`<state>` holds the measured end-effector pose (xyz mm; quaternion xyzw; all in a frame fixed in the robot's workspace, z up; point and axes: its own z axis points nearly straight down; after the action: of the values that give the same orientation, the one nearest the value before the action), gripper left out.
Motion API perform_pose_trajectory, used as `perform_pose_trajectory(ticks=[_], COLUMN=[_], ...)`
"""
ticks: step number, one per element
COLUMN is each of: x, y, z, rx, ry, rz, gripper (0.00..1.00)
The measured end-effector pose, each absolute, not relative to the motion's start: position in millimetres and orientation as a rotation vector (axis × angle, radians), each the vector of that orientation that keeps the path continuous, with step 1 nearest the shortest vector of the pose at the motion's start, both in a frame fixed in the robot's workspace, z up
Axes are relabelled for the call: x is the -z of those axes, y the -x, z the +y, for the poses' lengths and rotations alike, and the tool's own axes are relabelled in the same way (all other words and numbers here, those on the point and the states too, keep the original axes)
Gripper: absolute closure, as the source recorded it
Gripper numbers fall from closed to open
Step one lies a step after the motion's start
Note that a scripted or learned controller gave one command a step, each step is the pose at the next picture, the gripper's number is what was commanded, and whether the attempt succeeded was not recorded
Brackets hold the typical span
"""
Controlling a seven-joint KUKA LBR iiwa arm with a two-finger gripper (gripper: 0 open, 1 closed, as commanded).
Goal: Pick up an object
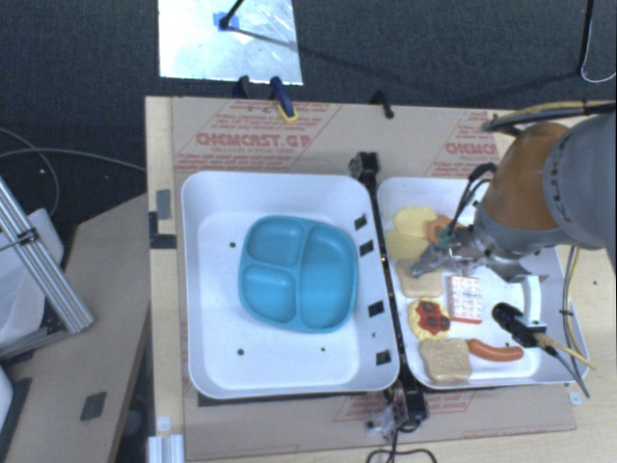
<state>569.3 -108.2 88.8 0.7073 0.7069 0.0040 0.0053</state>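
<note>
Gripper (431,256) sits low in the right bin (549,372), at its left side. Can't tell how far its fingers are spread, nor whether anything is caught between them. Cheese wedge (413,228) lies just beyond the tip, far-left; bread slice (417,280) just near of it. Carton (465,298) lies right and nearer, long axis near-far. Blue plate (297,273) is alone in the left bin (217,374).

a smooth, matt blue plastic plate (297,273) lies in a glossy white plastic bin (207,210) on brown cardboard (318,128).
</note>
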Motion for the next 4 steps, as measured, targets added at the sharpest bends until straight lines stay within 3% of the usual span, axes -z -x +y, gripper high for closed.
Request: perform_pose_trajectory(ticks=[1,2,3,4], x=[-156,-187,-285,-298], y=[-589.5,-632.6,-600.1,-520.2], z=[-20,70,82,102], rx=[-0.005,-0.014,-0.016,-0.003], ry=[-2.22,-2.205,-2.21,-2.214], rz=[2.224,2.234,2.225,2.231], gripper=[0.0,0.0,0.0,0.0])
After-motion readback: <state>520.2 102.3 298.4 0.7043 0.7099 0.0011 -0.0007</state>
